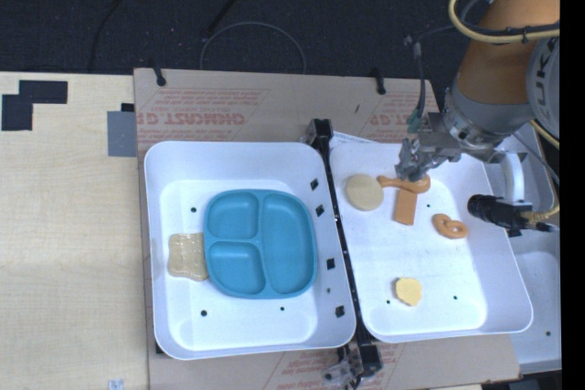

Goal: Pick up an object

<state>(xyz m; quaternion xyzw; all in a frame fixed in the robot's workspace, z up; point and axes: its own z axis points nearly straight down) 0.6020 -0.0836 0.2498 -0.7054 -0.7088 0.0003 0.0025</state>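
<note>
My gripper (413, 171) hangs over the far part of the right bin (494, 306), directly above the top end of an orange L-shaped piece (405, 199). Its fingertips look close to or touching that piece; I cannot tell which. A round beige disc (364, 192) lies just left of the piece. To the right lies a small orange pretzel shape (450, 226). Near the front of the bin sits a yellow chip-like item (409, 291).
The left bin (164, 169) holds a blue divided plate (259, 243) with a pale yellow sponge-like block (187, 256) at its left. A black divider (329, 224) runs between the bins. A black fixture (494, 210) sticks in at the right bin's right side.
</note>
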